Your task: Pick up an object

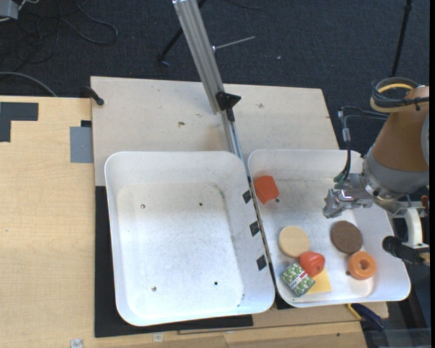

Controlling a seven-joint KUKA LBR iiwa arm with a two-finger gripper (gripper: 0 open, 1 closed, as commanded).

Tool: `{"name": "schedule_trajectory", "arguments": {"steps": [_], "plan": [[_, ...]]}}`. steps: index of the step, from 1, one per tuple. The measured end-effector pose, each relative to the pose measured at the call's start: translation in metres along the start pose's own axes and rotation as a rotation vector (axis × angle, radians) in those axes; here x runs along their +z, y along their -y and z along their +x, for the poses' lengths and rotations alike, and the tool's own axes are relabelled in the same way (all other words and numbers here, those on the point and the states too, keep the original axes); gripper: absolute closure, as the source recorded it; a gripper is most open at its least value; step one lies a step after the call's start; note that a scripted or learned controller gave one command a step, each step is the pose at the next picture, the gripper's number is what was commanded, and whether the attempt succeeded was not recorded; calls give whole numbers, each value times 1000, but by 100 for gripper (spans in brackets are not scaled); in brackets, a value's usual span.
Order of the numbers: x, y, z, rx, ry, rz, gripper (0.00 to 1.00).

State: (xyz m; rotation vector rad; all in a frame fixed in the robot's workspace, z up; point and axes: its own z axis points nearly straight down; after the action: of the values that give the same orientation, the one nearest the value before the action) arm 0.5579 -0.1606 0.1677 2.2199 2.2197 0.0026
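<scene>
White plastic forms both bins on the tabletop (159, 107); every candidate lies in the right bin (304, 167). The claw (338, 200) hovers at about 3 o'clock there, just above the brown disc (346, 236), whether spread or pressed together I cannot tell. An orange cube (266, 188) sits apart at 10 o'clock, likely easiest to reach; the tan disc (294, 241), red piece (312, 262), green packet (298, 278) and orange ring (362, 265) crowd toward 6 o'clock

The arm (400, 147) is a thick rounded body, orange across its upper band and grey below it. A black cable with a yellow loop coils above it. Its gripper (333, 203) is small, silvery metal, and a black fitting with a pale strap hangs under the wrist
</scene>
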Motion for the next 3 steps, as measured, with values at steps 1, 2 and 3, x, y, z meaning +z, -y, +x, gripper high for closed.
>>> {"name": "schedule_trajectory", "arguments": {"steps": [1,2,3], "plan": [[-64,-1,-2,-1,1,-2,100],[-114,-2,-3,-2,1,-1,100],[-115,-16,50,-4,-2,4,100]]}}
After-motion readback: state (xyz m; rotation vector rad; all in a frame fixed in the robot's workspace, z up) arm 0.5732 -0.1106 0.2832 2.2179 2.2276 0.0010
